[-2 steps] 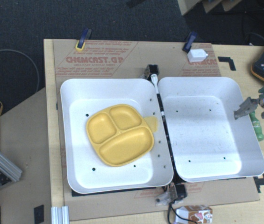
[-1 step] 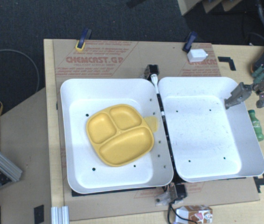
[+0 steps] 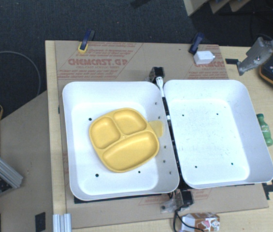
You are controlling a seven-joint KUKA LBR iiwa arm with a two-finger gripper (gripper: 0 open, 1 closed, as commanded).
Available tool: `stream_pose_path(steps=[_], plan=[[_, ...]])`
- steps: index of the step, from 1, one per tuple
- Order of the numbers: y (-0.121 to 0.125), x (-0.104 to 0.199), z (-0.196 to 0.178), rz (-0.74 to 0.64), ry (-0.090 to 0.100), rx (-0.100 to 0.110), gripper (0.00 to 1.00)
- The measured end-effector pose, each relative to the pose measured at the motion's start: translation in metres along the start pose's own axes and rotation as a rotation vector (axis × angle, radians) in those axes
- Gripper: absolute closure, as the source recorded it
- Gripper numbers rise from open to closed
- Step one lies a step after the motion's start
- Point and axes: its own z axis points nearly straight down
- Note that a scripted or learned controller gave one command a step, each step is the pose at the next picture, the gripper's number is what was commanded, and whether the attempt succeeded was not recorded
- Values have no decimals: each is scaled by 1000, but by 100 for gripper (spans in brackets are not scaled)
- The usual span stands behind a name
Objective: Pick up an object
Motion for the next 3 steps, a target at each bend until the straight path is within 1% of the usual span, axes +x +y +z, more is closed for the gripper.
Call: stream_pose_path(steps=[1, 2, 3], plan=[[0, -4, -1, 9, -2, 17, 100], [-4, 5, 119, 11, 0, 36, 100], [-4, 81, 168, 3, 1, 30, 100]])
